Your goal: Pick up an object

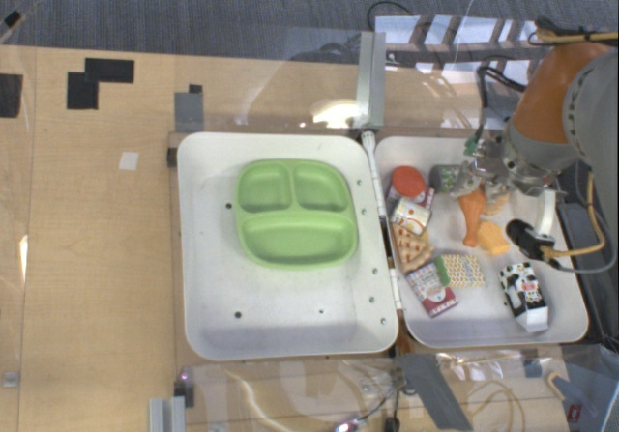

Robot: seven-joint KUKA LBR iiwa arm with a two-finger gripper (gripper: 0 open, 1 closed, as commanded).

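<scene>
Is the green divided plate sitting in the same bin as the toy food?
No, the green divided plate lies alone in the left bin, while the toy food sits in the right bin.

The grey arm reaches in from the right, orange-banded wrist bent down, its hand lowered.

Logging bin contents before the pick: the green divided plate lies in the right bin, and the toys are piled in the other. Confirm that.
Not quite: the camera view shows the green divided plate lying in the left bin, not the right one. The toys, such as the black-and-white cow, are in the right bin.
</scene>
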